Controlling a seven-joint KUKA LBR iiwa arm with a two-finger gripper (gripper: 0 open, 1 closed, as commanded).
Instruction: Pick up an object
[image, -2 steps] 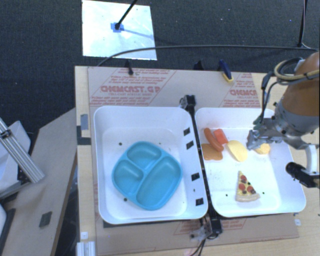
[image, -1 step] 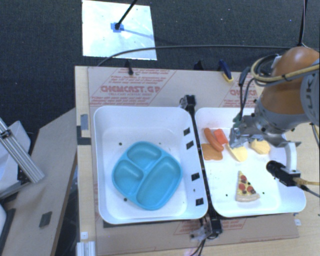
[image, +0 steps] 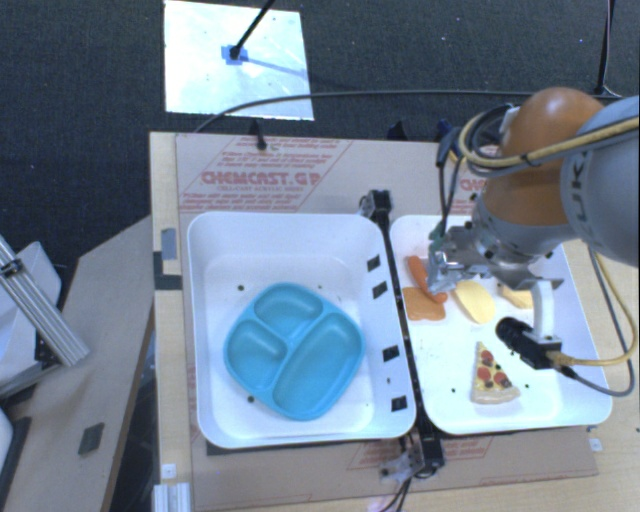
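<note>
My gripper hangs low over the left part of the right bin, right above an orange carrot-like piece and an orange flat piece. The arm's wrist covers the fingertips. A yellow cheese-like wedge lies just right of the gripper, with another yellow piece beyond it. A toy pizza slice rests near the bin's front.
The left bin holds a blue sectioned plate. A black clip-lined divider runs between the two bins. A black fitting with a yellow cable hangs over the right bin. A metal frame stands at far left.
</note>
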